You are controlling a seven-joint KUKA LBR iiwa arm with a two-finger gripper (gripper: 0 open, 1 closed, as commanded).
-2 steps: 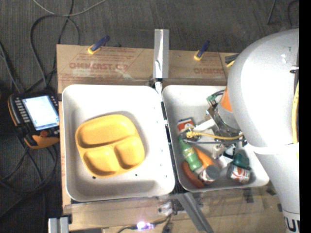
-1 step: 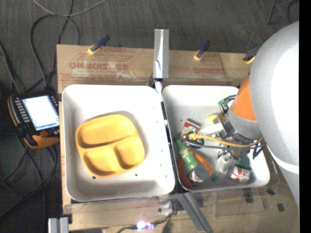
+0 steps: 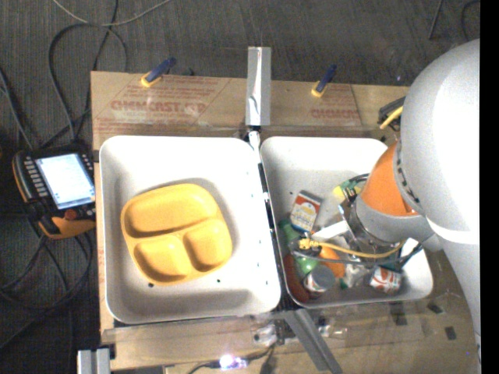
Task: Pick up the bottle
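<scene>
At the lower end of the wrist, under the orange band (image 3: 383, 187), the jaws are reaching down into the clutter of the right bin (image 3: 327, 153). The grey wrist housing and loose cabling are covering them, so it cannot be told whether they are spread or pressed together, and nothing is showing gripped between them.

Just to the left of the jaws and slightly nearer the bin's front wall, the bottle (image 3: 316, 277), read as the grey-and-green cylinder, is lying among the other items. Its identification is uncertain at this resolution, and contact with the jaws cannot be confirmed. An orange item (image 3: 332, 257) is sitting between it and the jaws. A yellow-tipped cable (image 3: 310, 245) is running leftward from the wrist above that item. A red-and-white carton (image 3: 306, 209) is standing further left and towards the back of the bin. A red-and-white can (image 3: 384, 280) is lying just to the right of the jaws.

Well to the left, the left bin (image 3: 117, 162) is carrying a yellow divided tray (image 3: 178, 231). Beyond both bins, a cardboard sheet (image 3: 195, 104) is covering the worktop, and two blue-and-yellow clamps (image 3: 158, 71) are gripping its far edge. Far to the left, off the worktop, a handheld pendant (image 3: 58, 181) is displaying a lit screen.
</scene>
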